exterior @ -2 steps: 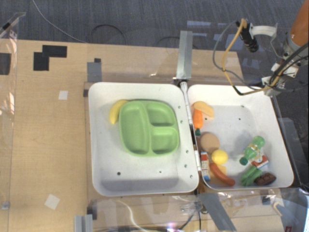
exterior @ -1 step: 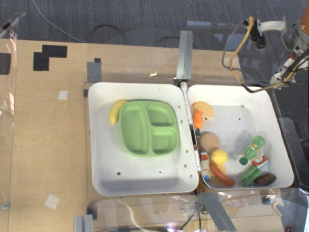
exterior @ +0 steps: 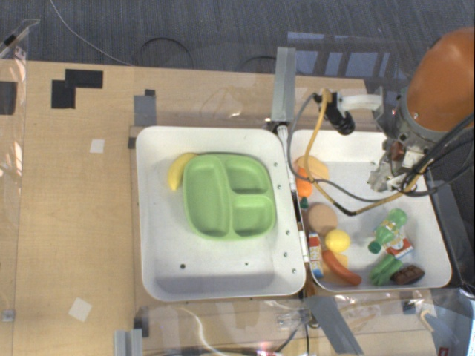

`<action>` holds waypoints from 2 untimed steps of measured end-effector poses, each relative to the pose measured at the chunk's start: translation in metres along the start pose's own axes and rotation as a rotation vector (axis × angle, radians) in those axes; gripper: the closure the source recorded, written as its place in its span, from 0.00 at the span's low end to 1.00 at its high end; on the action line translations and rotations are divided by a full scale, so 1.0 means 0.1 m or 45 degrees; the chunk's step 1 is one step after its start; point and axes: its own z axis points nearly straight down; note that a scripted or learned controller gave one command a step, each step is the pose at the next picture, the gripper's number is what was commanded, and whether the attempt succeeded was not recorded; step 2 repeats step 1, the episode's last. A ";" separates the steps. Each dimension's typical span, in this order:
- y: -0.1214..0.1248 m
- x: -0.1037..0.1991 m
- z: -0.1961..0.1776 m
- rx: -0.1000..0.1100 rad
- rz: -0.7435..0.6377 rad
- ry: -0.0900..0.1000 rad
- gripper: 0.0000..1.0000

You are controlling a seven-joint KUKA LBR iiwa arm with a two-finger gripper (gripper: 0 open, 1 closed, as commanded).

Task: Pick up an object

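White plastic bins sit side by side on my bench: the left bin point(exterior: 156, 265) carries a green divided plate point(exterior: 226, 195) with a banana point(exterior: 177, 170) tucked at its far-left edge, and the right bin point(exterior: 349, 148) holds the clutter I have to choose from. My arm point(exterior: 441, 87) hangs over that bin's far right corner, and the gripper point(exterior: 387, 170) sits low near the back wall, above bare floor with nothing between its tips. Whether the jaws stand apart or together I cannot tell; cables and the wrist hide them.

I judge this as the approach step, with no grasp made. Next I would need to bring the gripper toward the near half, centre it over one item and descend.

Candidates, largest first: a tan egg-shaped piece point(exterior: 321, 218), a green bottle point(exterior: 389, 230) lying tilted, an orange-red sausage point(exterior: 340, 269), a yellow ball point(exterior: 338, 241) just beside the egg shape.
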 end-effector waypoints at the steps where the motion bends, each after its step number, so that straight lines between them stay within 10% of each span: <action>1: -0.11 0.42 0.09 0.000 0.005 0.000 1.00; 2: -0.11 0.42 0.09 0.000 0.005 0.000 1.00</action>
